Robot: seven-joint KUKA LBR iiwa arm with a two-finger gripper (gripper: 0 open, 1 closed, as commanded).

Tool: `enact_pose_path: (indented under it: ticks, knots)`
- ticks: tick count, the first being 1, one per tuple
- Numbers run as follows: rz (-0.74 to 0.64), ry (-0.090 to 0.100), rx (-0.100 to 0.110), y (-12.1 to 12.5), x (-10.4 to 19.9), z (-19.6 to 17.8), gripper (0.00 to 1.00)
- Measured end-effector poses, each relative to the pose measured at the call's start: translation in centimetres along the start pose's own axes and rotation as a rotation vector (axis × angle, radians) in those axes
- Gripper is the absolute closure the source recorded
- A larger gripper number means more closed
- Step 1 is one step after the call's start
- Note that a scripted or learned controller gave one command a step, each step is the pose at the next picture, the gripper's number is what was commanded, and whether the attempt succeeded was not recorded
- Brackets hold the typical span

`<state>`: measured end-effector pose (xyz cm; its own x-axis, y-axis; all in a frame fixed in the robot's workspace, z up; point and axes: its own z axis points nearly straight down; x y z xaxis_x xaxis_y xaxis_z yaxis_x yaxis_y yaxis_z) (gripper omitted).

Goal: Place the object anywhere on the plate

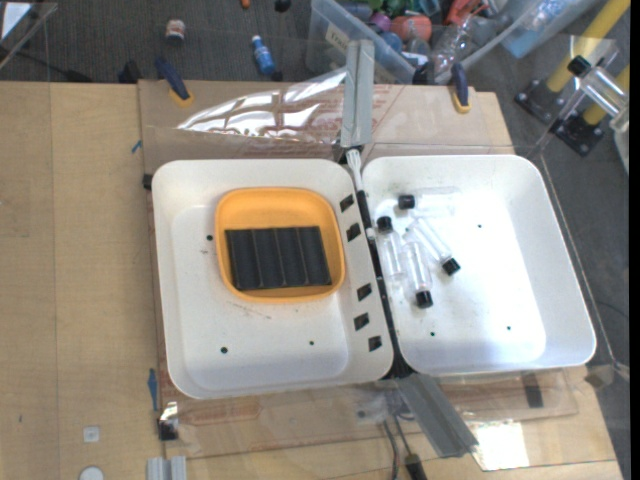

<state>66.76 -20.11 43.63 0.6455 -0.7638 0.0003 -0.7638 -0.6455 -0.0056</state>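
An orange plate (280,204) sits in the left white bin (190,338), with a black ribbed rectangular object (278,258) lying flat on its middle. In the right white bin (520,298), near its left wall, lie several clear plastic tubes with black caps (418,248), bunched together and pointing different ways.
A metal divider bar (357,98) runs down between the bins, with black clips (362,291) along the seam. Behind the bench stands a clear tub of colourful toys (420,8). Wooden bench surface (70,268) spreads to the left.
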Motion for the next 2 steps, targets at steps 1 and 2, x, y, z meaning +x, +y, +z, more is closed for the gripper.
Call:
enact_pose_path:
  ticks: [1, 2]
  knots:
    - [-0.244, 0.002, 0.001, 0.1, 0.3, 0.0, 1.0]
    - [-0.55, 0.0, 0.001, 1.1, 1.4, 0.1, 1.0]
